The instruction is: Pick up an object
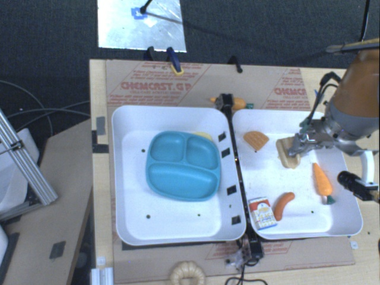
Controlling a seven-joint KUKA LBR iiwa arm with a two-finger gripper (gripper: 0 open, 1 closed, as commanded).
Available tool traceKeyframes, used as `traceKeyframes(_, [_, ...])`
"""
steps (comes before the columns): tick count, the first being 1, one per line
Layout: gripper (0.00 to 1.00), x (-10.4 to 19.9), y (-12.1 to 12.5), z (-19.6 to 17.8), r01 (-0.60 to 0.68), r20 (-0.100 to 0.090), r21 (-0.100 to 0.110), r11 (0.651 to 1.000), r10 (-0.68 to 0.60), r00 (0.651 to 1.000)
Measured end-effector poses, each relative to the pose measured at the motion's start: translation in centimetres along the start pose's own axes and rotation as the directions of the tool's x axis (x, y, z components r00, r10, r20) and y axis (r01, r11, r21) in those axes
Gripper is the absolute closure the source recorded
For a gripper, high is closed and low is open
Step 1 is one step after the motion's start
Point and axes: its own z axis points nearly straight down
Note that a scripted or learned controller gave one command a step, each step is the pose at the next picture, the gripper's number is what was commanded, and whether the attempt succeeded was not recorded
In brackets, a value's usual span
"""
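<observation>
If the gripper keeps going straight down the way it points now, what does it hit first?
Most likely the tan bread-like piece in the right bin; the gripper sits right over it. Height above it is unclear from this slanted view.

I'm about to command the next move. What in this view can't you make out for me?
- Tool: its tips sit over the tan bread piece; open or shut is unreadable, and so is any contact.
- Bread piece: partly covered by the tool.
- Small carton: label print too small to read.
- Yellow item behind the blue plate: mostly hidden by the plate.
- Arm: cut off at the right edge.
</observation>
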Motion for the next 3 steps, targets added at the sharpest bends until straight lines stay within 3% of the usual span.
traceKeyframes(2, [1.0, 10.3, -1.6, -1.9, 0.006, -0.004, 0.005, 1.0, -0.006, 1.0])
traceKeyframes(3, [1.0, 15.1, -1.8, -0.7, 0.005, -0.003, 0.007, 1.0, -0.005, 1.0])
